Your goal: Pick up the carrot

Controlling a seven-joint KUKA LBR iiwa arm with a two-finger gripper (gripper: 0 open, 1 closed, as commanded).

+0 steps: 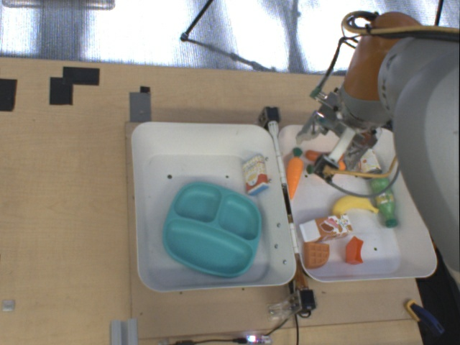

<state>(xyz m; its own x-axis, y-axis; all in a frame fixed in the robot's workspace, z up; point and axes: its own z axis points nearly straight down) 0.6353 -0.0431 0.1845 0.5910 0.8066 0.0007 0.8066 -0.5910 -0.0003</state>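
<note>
The carrot (294,176) is orange with a green top and lies along the left wall of the right bin (410,264), its tip pointing toward the front. My gripper (312,129) hangs over the back left corner of that bin, just behind and to the right of the carrot's green end. I see nothing held in it. The grey arm with its orange band reaches in from the upper right.
The right bin also holds a banana (353,205), a green bottle (387,208), a small carton (328,228), a waffle piece (315,254) and a red block (354,251). In the left bin (144,192) lie a teal divided plate (212,228) and a small carton (255,175).
</note>
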